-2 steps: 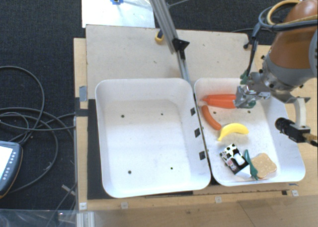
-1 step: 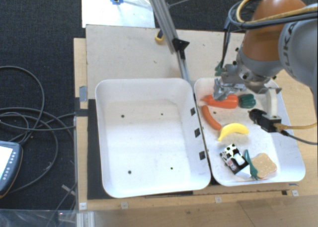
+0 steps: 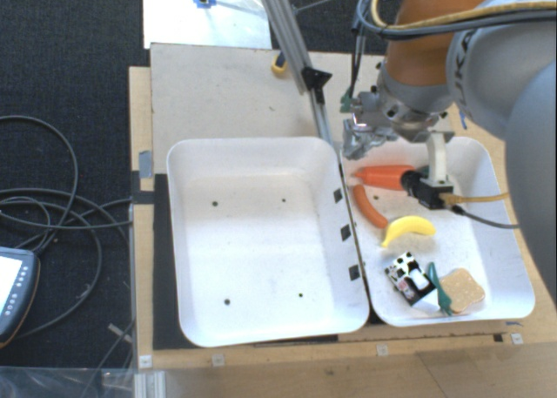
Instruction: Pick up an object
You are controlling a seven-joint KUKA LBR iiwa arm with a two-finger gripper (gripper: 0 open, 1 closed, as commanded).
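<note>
While the hand [image 3: 361, 137] hangs over the right bin [image 3: 509, 287], finger state undeterminable, that bin lists: carrot [image 3: 381, 175], banana [image 3: 408, 229], black-and-white dotted block [image 3: 404, 273], tan sandwich toy [image 3: 462, 290].

One fixed camera looks down on the worktop [image 3: 226, 91] from above, at a slant, from its near edge toward the far one. It stands far enough off to take in both white bins — the left bin [image 3: 261, 157] whole, the right bin [image 3: 509, 279] mostly — plus dark floor and cables [image 3: 61, 205] at the left. The arm [image 3: 487, 48] enters from the right, large in the frame — close under the lens.
</note>
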